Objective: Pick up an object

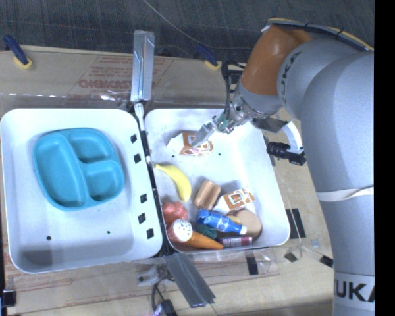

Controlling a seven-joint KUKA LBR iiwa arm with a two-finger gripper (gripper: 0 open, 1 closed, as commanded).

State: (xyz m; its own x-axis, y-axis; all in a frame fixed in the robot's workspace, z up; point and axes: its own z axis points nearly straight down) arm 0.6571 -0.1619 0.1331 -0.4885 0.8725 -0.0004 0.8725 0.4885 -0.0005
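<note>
We see the grey arm (316,104) with its orange band reaching in from the right over the right shallow white bin (266,176); its two-finger gripper (206,134) hangs low at the upper part of that bin, its slim fingers angled down and to the left, their tips touching or just above a small flat white-and-brown packet (196,146) that lies on the bin floor; we cannot tell whether the pincer is released or clenched, and we see nothing plainly held between its tips. Below the packet, well apart from the gripper, lie a yellow plastic banana (177,179), a tan hot-dog bun shape (207,193), a second small brown-and-white packet (238,199), a blue plastic bottle lying on its side (220,222), a red rounded fruit (174,211), a white dotted shaker-like piece (182,230) and an orange carrot (201,241), crowded together at the near end of the bin. In the left shallow white bin (26,242) rests a blue plastic compartment tray (79,166), lying flat.
</note>
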